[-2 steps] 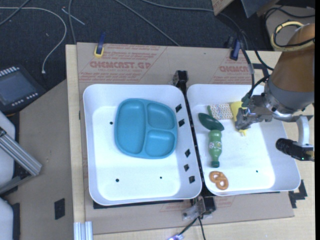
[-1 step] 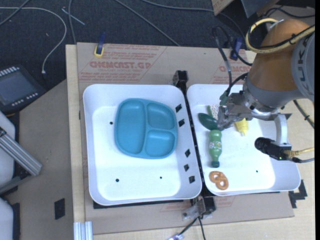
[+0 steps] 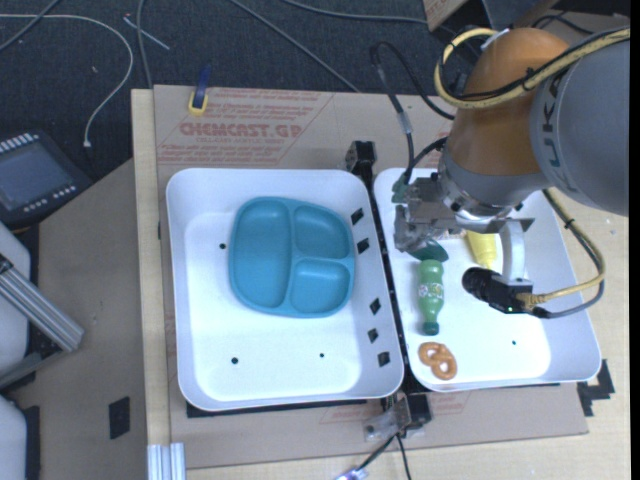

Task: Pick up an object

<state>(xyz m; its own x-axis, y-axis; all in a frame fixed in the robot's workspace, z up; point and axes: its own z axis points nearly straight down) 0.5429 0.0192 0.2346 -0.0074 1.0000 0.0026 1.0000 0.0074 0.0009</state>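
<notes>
The grey metal tool [image 3: 420, 230] sits right above the green plastic bottle [image 3: 430, 295]. I cannot tell if it holds anything. The bottle lies in the bin, so lifting is left.

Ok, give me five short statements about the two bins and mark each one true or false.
1. The blue divided plate lies in the left bin. True.
2. The green bottle stands upright in the left bin. False: it lies on its side in the right bin.
3. A pretzel lies near the right bin's front edge, below the bottle. True.
4. The end effector hangs over the blue plate. False: it is over the right bin, just above the bottle's cap end.
5. A yellow object lies in the right bin, partly hidden by the arm. True.
</notes>
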